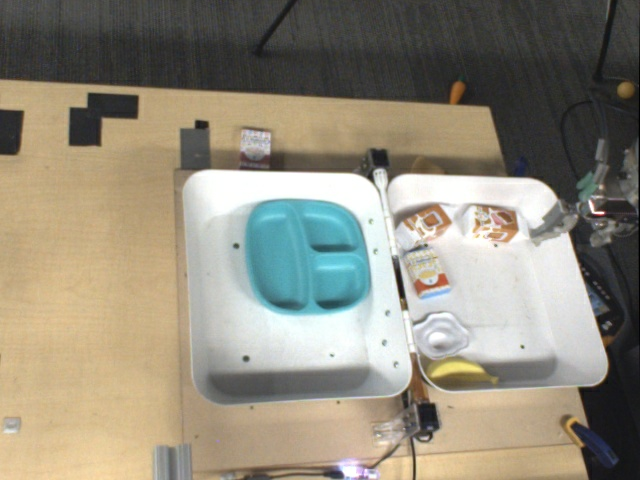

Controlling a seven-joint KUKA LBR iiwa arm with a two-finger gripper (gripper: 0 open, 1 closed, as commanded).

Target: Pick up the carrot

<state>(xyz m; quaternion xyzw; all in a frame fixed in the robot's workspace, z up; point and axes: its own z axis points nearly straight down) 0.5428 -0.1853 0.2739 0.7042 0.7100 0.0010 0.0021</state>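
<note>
At the far right, over the right bin's back right corner, a grey part of my gripper (552, 222) reaches in from the arm's wrist hardware (610, 196). It hangs apart from everything in the bin. The right bin (520, 298) holds two orange-and-white packets (425, 223) (492, 224) at the back. A small orange, white and blue carton (428, 273) lies in front of them, with a white cup-shaped piece (440, 335) closer to the front. A yellow banana-like piece (460, 372) lies against the front wall. A small orange object (457, 92) sits at the bench's back edge.
The left bin (215, 298) carries a teal divided plate (305, 255). A small patterned cube (256, 146) and a grey block (195, 146) stand behind it. Cables and a connector (420, 420) lie at the front between the bins. A yellow-and-blue clamp (585, 438) sits at the front right.
</note>
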